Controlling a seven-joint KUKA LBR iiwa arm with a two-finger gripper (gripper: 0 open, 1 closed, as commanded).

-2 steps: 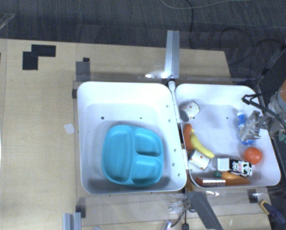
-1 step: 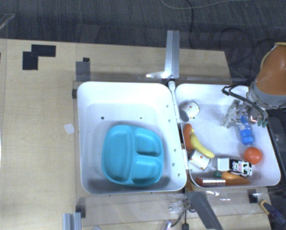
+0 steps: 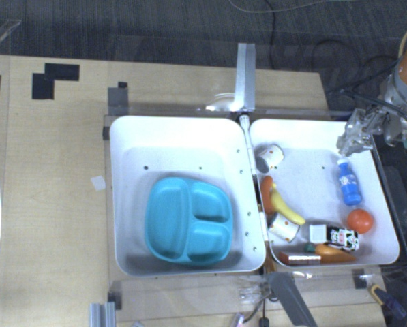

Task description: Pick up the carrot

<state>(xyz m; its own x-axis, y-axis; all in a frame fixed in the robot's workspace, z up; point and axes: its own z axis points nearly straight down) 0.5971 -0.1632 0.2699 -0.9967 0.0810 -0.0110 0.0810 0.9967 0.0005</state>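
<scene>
The carrot (image 3: pixel 333 254), lower right of the frame, looks stiff, light and smooth; mid-length suits a grasp. Whether the gripper (image 3: pixel 354 139) is wide or narrow cannot be told.

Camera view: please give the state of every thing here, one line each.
gripper: above the right bin's far right corner, nothing visibly held; fingers too small to judge.
carrot: lying against the right bin's left wall, beside the banana.
banana: lying flat.
blue bottle: on its side.
orange ball: resting near the right wall.
blue tray: flat in the left bin, compartments up.
</scene>
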